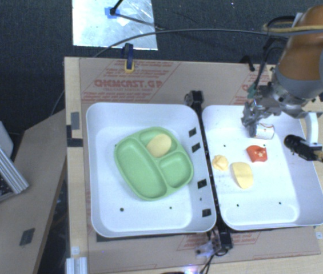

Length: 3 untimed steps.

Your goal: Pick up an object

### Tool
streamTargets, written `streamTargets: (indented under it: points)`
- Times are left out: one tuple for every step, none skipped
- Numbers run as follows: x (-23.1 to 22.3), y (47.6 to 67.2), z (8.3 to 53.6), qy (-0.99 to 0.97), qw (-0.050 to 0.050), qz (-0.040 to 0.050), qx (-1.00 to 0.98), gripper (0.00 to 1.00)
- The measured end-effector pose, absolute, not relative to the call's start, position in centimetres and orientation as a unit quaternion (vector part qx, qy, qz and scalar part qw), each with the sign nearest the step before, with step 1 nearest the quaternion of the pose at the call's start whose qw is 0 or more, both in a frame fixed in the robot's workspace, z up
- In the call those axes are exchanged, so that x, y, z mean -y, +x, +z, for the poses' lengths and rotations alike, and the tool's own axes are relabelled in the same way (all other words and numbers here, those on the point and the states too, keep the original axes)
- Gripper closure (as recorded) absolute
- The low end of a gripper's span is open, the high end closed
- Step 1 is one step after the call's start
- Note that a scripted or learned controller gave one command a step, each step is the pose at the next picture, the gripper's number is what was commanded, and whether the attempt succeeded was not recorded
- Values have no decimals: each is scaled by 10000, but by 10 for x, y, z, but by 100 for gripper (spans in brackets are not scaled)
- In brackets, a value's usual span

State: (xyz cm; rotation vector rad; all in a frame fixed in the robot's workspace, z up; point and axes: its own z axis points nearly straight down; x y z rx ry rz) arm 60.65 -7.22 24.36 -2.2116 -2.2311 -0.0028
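Can't tell how the fingers (256, 124) are set; they're low in the right bin (298, 210), by a white piece (264, 132). Just below: red piece (257, 153), two yellow chunks (242, 174). Cardboard (128, 84) under the bins reads "CHEMCAST".

Even overhead light, soft shadows; the two shallow white plastic bins (111, 170) glare slightly, a crinkled silver foil sheet (112, 16) shines, and everything looks grainy.

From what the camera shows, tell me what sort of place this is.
Probably a robotics lab test bench: two white bins side by side on a cardboard-covered table, toy food like a red piece, and the arm's end effector over the right bin.
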Motion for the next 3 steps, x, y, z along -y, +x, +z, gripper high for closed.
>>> streamTargets:
  points:
    - [19,608,235,-7037,3,-11,7105,100]
    - [-41,605,232,-7034,4,-14,7108,100]
    - [-87,586,222,-7038,10,-4,7104,100]
